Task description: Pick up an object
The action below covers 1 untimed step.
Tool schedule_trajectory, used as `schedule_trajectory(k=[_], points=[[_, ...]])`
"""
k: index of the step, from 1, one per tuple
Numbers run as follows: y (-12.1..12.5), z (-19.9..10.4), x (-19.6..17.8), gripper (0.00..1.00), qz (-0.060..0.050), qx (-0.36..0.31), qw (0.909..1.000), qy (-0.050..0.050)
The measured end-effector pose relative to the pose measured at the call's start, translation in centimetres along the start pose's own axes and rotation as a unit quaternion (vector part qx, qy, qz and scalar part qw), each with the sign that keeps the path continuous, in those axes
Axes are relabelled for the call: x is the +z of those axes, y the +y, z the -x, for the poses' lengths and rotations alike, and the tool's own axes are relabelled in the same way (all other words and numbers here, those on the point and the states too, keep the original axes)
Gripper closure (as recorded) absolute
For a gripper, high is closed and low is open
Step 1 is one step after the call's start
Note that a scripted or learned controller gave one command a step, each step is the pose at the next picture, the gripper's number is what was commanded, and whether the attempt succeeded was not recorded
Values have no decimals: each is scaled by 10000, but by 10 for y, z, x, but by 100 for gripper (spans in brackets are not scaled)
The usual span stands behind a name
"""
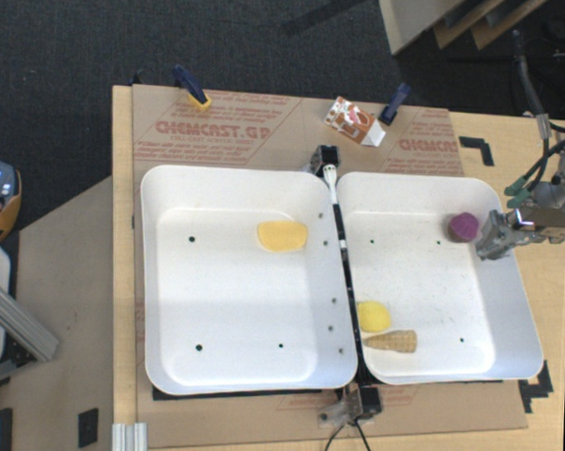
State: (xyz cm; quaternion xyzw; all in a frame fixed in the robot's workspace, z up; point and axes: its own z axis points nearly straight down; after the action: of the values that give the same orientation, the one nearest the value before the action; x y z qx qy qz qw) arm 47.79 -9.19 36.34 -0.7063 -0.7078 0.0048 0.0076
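A small purple ball (464, 226) lies near the right wall of the right bin (417, 366). My gripper (496, 240) sits just right of the ball, at the bin's right rim, with nothing seen between its fingers. A yellow ball (373, 316) and a tan cone-shaped piece (392, 342) rest together near the front left of the right bin. A flat yellow oval object (282, 236) lies in the upper middle of the left bin (165, 355).
A black divider strip (341, 269) runs between the two bins. A small red-and-white packet (353, 121) lies on the cardboard behind the bins, between two blue clamps (190, 85). Cables hang at the right edge.
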Motion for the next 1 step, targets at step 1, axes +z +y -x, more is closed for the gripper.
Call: schedule_trajectory(k=[1], points=[[-1, 14, -149, 100, 190, 10, 9998, -42]])
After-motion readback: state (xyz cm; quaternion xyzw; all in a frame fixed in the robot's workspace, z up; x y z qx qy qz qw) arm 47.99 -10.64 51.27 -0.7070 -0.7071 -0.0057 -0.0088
